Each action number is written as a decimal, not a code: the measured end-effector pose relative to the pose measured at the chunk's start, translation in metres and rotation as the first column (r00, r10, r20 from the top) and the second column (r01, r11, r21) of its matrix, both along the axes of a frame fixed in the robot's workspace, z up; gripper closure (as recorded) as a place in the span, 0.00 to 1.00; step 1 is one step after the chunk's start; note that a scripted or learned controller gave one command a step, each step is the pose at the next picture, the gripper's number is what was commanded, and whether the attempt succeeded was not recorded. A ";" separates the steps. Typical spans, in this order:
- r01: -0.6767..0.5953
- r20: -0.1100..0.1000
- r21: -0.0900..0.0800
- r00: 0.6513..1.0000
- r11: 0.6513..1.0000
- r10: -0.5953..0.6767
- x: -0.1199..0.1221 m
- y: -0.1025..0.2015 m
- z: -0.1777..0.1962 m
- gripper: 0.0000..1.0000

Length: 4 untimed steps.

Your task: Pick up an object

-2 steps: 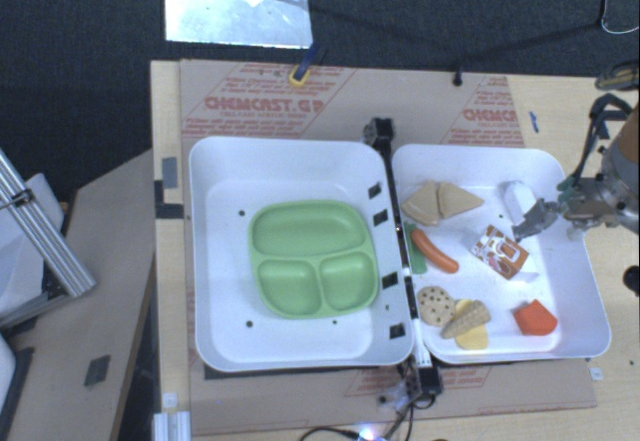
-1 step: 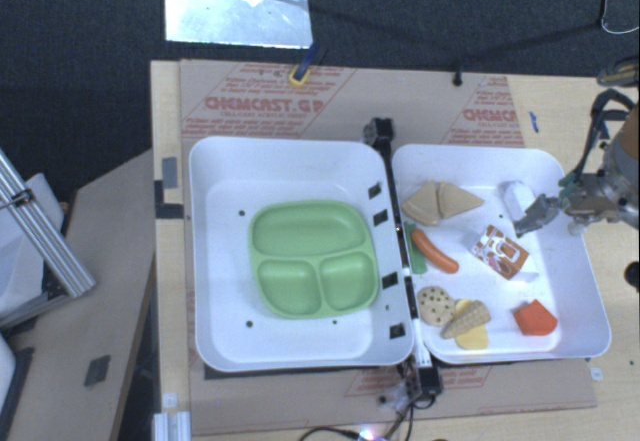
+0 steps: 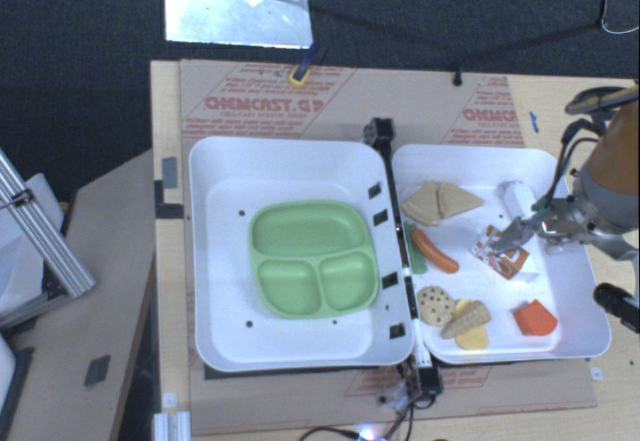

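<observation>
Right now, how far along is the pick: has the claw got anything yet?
Done: the arm has reached into the right bin, and the claw is down at the red-and-white packet. In hand: I can't tell whether it grips the packet; nothing looks lifted. Left: the grasp and lift. The hot dog, cookie and orange block lie untouched.

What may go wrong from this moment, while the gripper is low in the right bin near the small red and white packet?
1. The gripper sits at the edge of the red and white packet, which looks flat and crumpled; the fingers may slide over it or only push it.
2. The white cylinder lies right beside the gripper and may be knocked away.
3. The packet lies near the right bin's centre, so a push may send it toward the orange block.
</observation>
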State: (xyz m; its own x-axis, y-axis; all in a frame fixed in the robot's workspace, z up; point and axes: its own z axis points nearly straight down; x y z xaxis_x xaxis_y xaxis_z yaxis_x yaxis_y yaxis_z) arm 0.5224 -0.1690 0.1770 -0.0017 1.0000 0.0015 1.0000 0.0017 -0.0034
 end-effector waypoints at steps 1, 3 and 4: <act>0.001 0.008 -0.005 1.000 1.000 -0.001 0.001 0.003 -0.059 0.00; 0.003 0.034 -0.016 0.999 1.000 -0.002 0.010 -0.003 -0.056 1.00; -0.001 0.009 -0.004 1.000 1.000 0.001 0.009 -0.011 -0.009 1.00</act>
